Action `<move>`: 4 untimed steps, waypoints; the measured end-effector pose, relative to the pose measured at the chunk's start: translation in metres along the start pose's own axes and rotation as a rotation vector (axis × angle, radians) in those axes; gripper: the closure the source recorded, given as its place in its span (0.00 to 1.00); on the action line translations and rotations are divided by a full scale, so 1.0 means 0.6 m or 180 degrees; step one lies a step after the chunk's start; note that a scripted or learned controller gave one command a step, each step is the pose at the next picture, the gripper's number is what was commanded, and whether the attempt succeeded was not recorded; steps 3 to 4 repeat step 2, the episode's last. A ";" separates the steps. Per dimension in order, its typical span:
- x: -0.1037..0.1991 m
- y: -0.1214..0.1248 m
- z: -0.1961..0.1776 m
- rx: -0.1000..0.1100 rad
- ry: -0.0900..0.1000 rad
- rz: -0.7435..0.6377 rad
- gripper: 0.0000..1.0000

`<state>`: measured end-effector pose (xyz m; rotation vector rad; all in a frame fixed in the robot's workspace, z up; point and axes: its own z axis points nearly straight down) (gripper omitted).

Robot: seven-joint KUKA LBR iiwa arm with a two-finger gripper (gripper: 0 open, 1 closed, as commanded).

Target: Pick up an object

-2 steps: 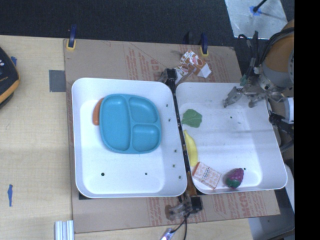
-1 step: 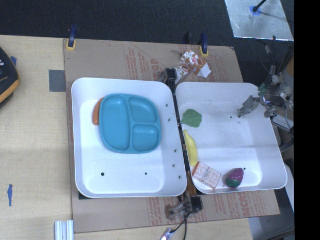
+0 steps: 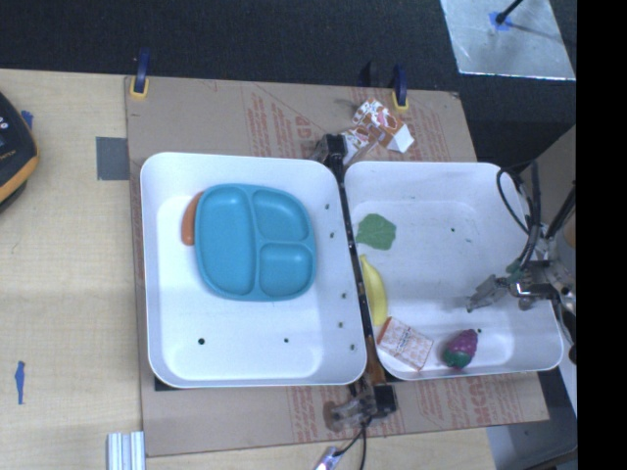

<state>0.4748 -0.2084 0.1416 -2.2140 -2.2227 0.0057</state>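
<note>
My gripper (image 3: 500, 300) hangs over the right side of the right bin (image 3: 431, 179), near its right wall. Its fingers (image 3: 479, 296) stand open, and nothing is between them. Below and to the left of it, a purple and green toy (image 3: 459, 349) lies by the bin's front wall. A small printed packet (image 3: 405, 344) lies to the left of that toy. A yellow banana (image 3: 373, 289) lies along the bin's left wall. A green leaf-shaped piece (image 3: 376, 231) sits above the banana.
The left bin (image 3: 245, 360) holds a blue divided plate (image 3: 256, 242) with an orange object (image 3: 188, 221) peeking out at its left edge. A crumpled wrapper (image 3: 377, 125) lies behind the bins. Cables (image 3: 519, 204) run along the right bin's right wall.
</note>
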 end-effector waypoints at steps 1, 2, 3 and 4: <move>0.093 0.056 0.033 -0.0009 -0.0001 -0.0012 0.00; 0.117 0.213 -0.064 -0.0019 -0.0001 -0.0001 0.00; 0.117 0.213 -0.064 -0.0019 -0.0001 -0.0001 0.00; 0.117 0.213 -0.064 -0.0019 -0.0001 -0.0001 0.00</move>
